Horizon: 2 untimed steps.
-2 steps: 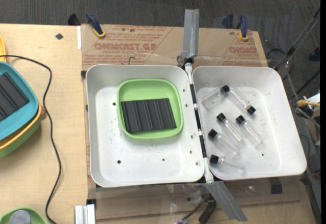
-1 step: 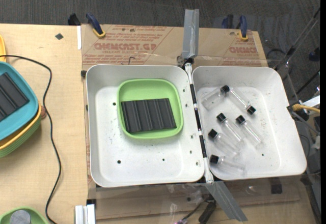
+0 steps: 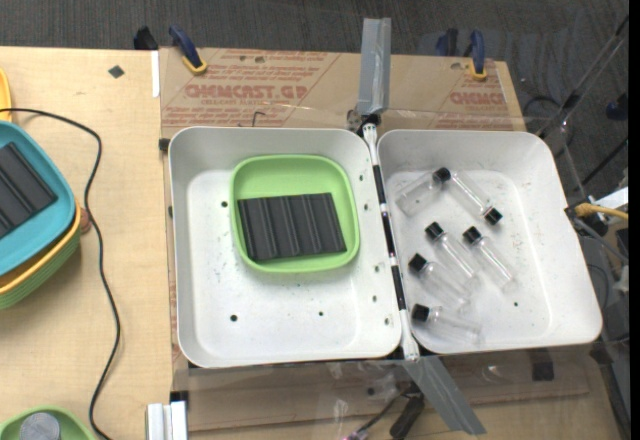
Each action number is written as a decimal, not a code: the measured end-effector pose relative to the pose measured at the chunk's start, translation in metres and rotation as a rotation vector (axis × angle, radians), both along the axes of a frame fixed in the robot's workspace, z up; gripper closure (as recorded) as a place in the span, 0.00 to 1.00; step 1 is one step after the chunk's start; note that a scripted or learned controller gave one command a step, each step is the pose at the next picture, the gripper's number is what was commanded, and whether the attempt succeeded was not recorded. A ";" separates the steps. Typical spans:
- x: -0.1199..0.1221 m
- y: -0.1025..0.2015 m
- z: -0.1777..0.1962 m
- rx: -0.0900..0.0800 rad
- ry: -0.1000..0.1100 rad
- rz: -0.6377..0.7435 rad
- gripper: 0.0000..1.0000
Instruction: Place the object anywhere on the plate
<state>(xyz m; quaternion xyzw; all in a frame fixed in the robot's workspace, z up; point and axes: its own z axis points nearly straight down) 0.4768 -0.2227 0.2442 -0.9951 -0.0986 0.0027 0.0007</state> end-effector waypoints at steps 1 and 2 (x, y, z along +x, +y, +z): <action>0.000 0.000 0.000 0.000 0.000 0.000 0.00; 0.000 0.001 -0.011 0.001 0.002 0.001 0.00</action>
